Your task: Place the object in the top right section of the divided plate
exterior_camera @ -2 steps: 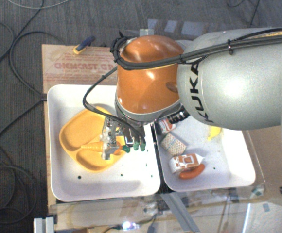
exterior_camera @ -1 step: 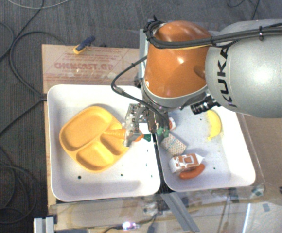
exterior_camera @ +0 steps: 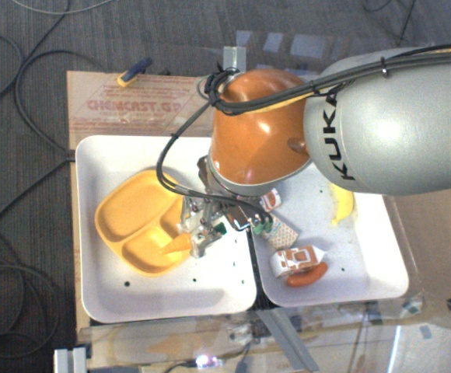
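White left bin [exterior_camera: 109, 301] holds the yellow divided plate [exterior_camera: 132, 216]; gripper [exterior_camera: 198, 235] sits low at its right edge with an orange piece [exterior_camera: 175, 245] just left of the tips, grip unclear, so verify hold before releasing over the target section.

**Surfaces around my wrist**

My orange band [exterior_camera: 260, 134] is glossy and smooth, catching highlights; my grey casing [exterior_camera: 389, 127] has a softer satin sheen. The divided plate [exterior_camera: 136, 216] looks like smooth yellow-orange plastic, faintly shiny. Both white bins [exterior_camera: 109, 286] seem smooth matt plastic. Behind them lies dull brown cardboard [exterior_camera: 132, 103], and the floor [exterior_camera: 23, 68] is rough, dark carpet.
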`<action>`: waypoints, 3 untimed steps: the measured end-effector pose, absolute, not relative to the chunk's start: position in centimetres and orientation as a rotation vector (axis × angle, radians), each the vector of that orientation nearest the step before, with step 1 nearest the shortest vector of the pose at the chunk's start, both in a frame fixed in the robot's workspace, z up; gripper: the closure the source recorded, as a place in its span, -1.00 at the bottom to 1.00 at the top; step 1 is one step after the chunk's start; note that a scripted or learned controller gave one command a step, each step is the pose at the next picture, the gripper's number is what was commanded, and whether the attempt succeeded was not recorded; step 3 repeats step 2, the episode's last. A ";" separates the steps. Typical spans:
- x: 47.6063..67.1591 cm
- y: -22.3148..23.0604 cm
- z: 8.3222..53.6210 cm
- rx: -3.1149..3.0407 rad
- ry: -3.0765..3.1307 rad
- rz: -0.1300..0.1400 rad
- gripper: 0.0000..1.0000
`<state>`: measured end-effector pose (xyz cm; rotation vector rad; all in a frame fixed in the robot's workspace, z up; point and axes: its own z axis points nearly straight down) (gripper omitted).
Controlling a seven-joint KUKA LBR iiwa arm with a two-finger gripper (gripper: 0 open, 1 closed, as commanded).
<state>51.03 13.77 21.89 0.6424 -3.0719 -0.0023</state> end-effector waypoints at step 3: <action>54.0 14.9 24.5 0.907 -3.004 -0.002 1.00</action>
